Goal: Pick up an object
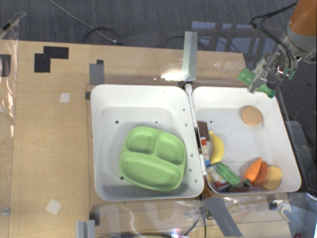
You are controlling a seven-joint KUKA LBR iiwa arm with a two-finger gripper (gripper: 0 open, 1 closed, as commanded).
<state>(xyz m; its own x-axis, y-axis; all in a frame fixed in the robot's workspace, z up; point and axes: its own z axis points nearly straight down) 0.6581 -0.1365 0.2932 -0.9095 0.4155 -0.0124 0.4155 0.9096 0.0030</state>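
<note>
**Green piece in the gripper above the right bin's far corner**

Look to the upper right: your gripper (261, 81) hangs over the far right corner of the right bin (233, 97), and it is clenched on a small green object (246, 76). One green end shows to the left of the fingers, and another green bit pokes out below them, near the bin's rim. The piece is clear of the bin floor.

Below it in the right bin you see a round tan disc (252, 116) lying alone near the far side. A banana (216, 148) lies along the left wall. At the near edge, a green item (229, 174), an orange carrot-like piece (253, 168) and a yellowish round piece (272, 177) crowd together.

The left bin (106, 108) holds a green divided plate (152, 157), lying tilted toward its near right corner.
</note>
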